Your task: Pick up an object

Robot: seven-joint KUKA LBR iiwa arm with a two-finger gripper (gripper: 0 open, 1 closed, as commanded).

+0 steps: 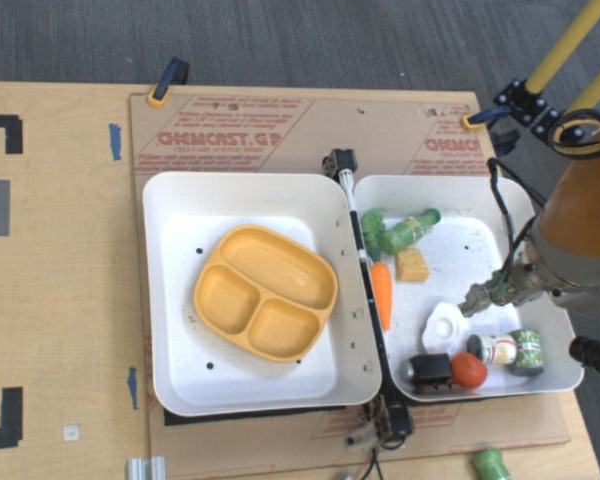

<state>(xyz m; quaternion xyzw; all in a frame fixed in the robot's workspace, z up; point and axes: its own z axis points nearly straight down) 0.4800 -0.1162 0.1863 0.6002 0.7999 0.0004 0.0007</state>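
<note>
My gripper (pixel 483 296) hangs low over the right bin (pixel 480 233), at its right-hand side, on the grey arm with the orange band (pixel 583 208). Just left and below it sits a white cup (pixel 445 326). A small bottle with a white and red label and a green cap (pixel 510 350) lies just beneath the gripper. A red tomato (pixel 468 370) and a black object (pixel 430 368) rest at the bin's front. An orange carrot (pixel 381 293), a yellow block (pixel 412 265), a green bottle (pixel 408 230) and a green leafy piece (pixel 372 230) lie further left.
The left bin (pixel 180 218) holds a yellow divided plate (pixel 265 293). A black divider rail (pixel 358 258) runs between the bins. A green object (pixel 490 463) lies on the bench in front of the right bin. Cables (pixel 505 208) hang near the arm.
</note>
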